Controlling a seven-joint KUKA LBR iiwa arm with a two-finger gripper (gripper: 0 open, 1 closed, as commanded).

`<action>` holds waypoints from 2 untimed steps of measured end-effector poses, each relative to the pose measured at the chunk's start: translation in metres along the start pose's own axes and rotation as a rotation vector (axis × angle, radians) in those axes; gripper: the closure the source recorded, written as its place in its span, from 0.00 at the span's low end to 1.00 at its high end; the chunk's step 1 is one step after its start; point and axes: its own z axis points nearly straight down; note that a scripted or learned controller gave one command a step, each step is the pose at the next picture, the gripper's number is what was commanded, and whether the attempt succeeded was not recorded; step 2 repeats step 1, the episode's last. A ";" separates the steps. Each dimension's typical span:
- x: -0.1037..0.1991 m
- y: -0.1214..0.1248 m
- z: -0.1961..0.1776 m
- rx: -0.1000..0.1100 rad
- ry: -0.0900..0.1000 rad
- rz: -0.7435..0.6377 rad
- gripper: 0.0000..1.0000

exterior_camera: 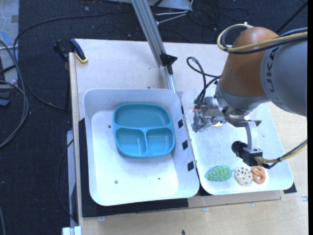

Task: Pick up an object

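Nothing is picked up yet: the gripper [199,125] hangs over the right bin's [274,131] near-left part, whether open or closed I cannot tell, while the green toy [218,173], cookie [243,176] and pretzel [258,175] lie untouched along its front edge, so the grasp remains.

green leafy bumpy toy [218,173]: lying flat on the right bin's floor, near its front edge
round cream cookie with dark chips [243,176]: sitting just right of the green toy, apart from it
orange-brown twisted pretzel toy [258,175]: lying flat, touching the cookie's right side, front-right corner area
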 end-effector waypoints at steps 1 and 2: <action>0.057 0.006 -0.007 -0.002 0.000 -0.002 1.00; 0.057 0.006 -0.007 -0.002 0.000 -0.002 1.00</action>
